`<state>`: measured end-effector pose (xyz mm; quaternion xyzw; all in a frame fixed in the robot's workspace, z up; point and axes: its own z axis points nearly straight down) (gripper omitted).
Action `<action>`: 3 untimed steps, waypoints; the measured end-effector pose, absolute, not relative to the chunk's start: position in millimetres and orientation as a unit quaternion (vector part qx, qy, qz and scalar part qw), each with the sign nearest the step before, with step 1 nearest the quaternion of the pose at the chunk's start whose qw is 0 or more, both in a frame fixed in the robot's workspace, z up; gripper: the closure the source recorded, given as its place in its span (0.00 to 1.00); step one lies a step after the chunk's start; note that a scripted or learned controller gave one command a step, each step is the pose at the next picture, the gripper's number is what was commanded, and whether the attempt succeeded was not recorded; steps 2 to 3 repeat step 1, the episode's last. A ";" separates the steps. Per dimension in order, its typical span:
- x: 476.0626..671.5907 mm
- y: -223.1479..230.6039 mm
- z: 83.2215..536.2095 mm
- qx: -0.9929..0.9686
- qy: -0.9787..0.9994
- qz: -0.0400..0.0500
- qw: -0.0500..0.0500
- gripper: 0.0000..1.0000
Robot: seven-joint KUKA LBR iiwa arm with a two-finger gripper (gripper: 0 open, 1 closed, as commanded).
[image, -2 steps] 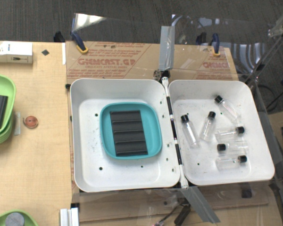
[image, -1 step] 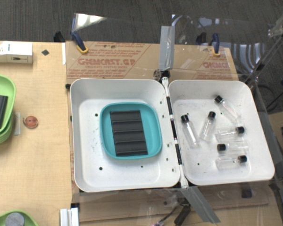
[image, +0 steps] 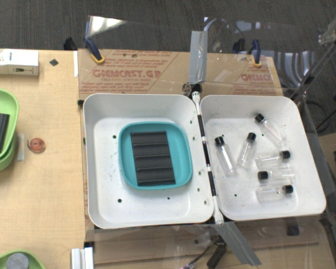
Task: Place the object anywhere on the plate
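Camera view, left bin: the shallow white plastic left bin (image: 101, 203) holds a teal square plate with rounded corners (image: 126, 156) near its centre. A black ribbed rectangular insert (image: 152, 158) lies on the plate and covers most of its floor.

Camera view, right bin: the shallow white plastic right bin (image: 302, 206) holds six small clear vials with black caps, scattered and lying on their sides.

Task objects: the vial at 9 o'clock (image: 224, 154) lies nearest the divider between the bins. The vial beside it (image: 247, 148) sits toward the centre. The vial at 12 o'clock (image: 267, 125) lies well apart from both. The vial at 3 o'clock (image: 273, 157), the vial at 4 o'clock (image: 273, 176) and the vial at 5 o'clock (image: 273, 191) crowd together.

My gripper: I cannot tell whether it is released or clenched.

Step in hand: I judge this to be pre-pick; no vial rests on the plate.

Next move: I should select one vial, probably the 9 o'clock one, since it lies alone. The move calls for closing across its narrow body, not along its length, because a clear cylinder may roll. I must then carry it over the divider to the plate.
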<state>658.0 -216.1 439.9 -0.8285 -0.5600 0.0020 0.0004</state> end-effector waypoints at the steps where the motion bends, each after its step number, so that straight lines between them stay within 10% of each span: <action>1: 658.0 -216.1 439.9 -0.829 -0.560 0.002 0.000 0.00; 3: 658.0 -216.1 439.9 -0.829 -0.560 0.002 0.000 0.00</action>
